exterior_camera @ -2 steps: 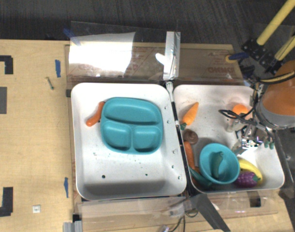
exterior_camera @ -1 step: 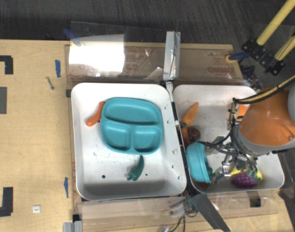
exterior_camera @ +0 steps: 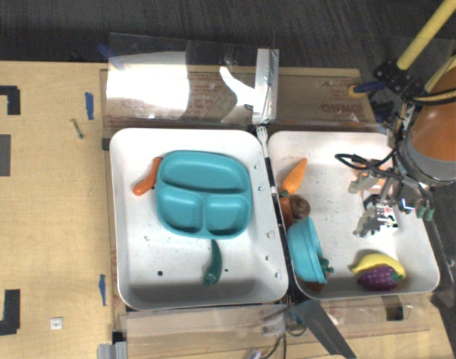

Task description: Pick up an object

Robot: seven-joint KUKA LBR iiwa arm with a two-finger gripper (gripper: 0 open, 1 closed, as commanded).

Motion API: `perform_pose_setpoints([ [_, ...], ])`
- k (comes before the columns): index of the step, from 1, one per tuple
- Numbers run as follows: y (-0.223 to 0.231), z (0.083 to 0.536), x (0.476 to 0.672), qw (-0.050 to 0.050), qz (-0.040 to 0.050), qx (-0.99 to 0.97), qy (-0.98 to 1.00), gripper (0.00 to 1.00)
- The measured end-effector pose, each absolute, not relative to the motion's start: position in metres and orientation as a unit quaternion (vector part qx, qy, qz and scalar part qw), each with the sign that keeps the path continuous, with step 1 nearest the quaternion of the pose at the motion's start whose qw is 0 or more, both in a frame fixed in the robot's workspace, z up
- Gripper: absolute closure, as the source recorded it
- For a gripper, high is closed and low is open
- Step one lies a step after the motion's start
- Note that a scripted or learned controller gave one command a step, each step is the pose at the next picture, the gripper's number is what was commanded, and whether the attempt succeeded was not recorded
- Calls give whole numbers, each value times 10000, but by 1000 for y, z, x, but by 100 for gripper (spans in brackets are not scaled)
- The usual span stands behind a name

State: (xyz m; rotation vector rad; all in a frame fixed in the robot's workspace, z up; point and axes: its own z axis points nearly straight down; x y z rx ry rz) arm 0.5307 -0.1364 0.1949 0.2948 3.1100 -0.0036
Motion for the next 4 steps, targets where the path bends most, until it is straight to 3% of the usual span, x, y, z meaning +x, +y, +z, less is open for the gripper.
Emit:
perform_pose_setpoints([
  [1, -202, 89, 544, 70, -12, 934, 9956, 0],
  [2, -148, 87, 632, 50, 10, 1595, 9872, 0],
  [3, -93, 110, 624, 30, 7, 1112, 9938, 0],
  [4, -94, 88, 620, 37, -3, 1467, 9892, 0],
])
